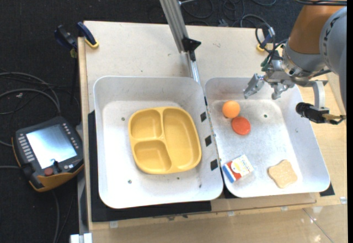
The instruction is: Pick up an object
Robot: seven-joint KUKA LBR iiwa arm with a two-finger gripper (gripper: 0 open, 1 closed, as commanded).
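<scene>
The right bin (309, 142) holds an orange ball (231, 109), a red-orange disc (241, 125) just below it, a small white, red and blue carton (239, 168) near the front left, and a tan toast-shaped piece (283, 174) at the front right. My gripper (266, 86) hangs over the bin's back edge, up and to the right of the orange ball, with its two grey fingers (253, 85) spread apart and nothing between them.
The left bin (110, 126) carries a yellow three-compartment plate (164, 140). A metal pole (172, 7) slants down to the divider between the bins. Clamps sit at the bench's back corners. A teach pendant (47, 151) lies left of the bench.
</scene>
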